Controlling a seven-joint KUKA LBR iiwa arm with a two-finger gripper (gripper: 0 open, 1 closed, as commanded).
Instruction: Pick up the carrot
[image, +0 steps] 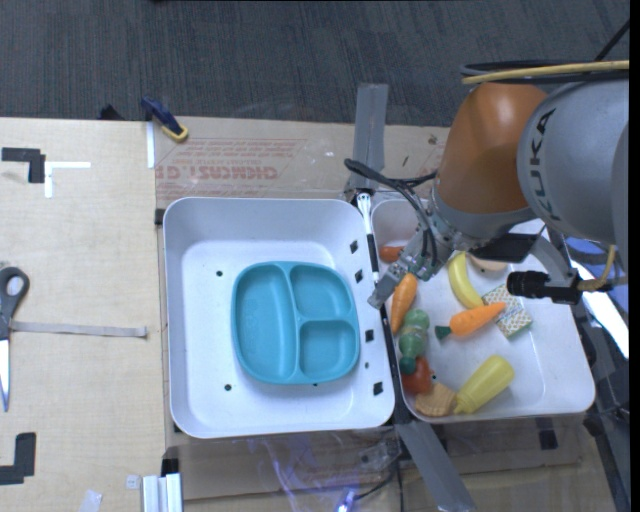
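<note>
At the front of the right bin (560, 400) a yellow bottle (485, 384) and a cracker (435, 402) are seen. Farther back, one carrot (404, 298) is clamped between the fingers (395, 282) at the left wall, over a green vegetable (413, 334). A second carrot (476, 320) lies beside a banana (461, 281). The grip looks off-centre; slipping or snagging on the wall is judged possible.

The grey arm (585, 150) reaches in from the right, orange band above the wrist, its gripper (405, 268) pointing down-left.
</note>
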